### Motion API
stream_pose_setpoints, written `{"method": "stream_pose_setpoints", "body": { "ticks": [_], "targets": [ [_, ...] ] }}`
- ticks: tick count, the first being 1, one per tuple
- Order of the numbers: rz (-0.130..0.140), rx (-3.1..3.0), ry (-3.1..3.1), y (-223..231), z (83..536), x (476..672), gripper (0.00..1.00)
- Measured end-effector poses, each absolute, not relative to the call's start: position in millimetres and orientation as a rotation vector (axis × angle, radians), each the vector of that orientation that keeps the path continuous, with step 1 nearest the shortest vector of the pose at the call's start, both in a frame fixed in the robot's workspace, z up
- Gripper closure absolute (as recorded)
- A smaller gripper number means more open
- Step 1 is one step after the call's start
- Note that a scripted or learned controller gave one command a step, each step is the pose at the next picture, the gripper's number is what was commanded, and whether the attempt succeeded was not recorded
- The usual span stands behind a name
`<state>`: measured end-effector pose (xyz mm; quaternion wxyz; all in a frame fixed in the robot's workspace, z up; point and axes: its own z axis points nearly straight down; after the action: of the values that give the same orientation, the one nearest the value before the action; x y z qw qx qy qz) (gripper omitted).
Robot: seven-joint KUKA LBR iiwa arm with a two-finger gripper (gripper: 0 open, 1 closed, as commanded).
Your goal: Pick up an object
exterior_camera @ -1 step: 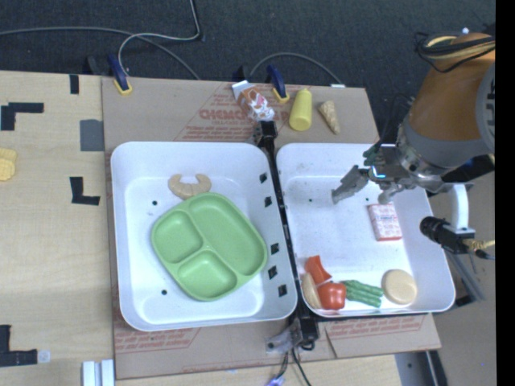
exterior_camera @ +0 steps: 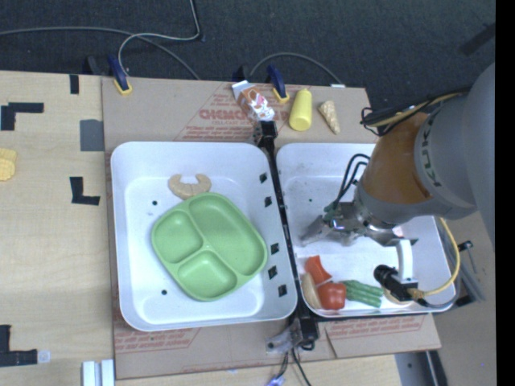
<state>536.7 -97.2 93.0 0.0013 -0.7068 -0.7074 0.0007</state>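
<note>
In the right bin [exterior_camera: 294, 163]: one pincer [exterior_camera: 315, 230], fingers spread, grasping nothing
Lower right: one tomato [exterior_camera: 332, 296], one green vegetable [exterior_camera: 364, 292]
Left bin [exterior_camera: 129, 163]: one green plate [exterior_camera: 208, 245]

One camera looks down from high above, tilted a bit, maybe from the near side, seeing both white bins [exterior_camera: 129, 215].

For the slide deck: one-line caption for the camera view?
Arm's pincer low in the right bin above red and green toys; green tray in the left bin.
</note>
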Motion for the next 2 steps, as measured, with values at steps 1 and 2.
{"method": "stream_pose_setpoints", "body": {
  "ticks": [1,2],
  "targets": [
    [-0.002,-2.221,-2.223,-104.9,85.9,579.3,0.0],
    [0.001,-2.223,-2.223,-146.5,196.5,574.1,0.0]
  ]
}}
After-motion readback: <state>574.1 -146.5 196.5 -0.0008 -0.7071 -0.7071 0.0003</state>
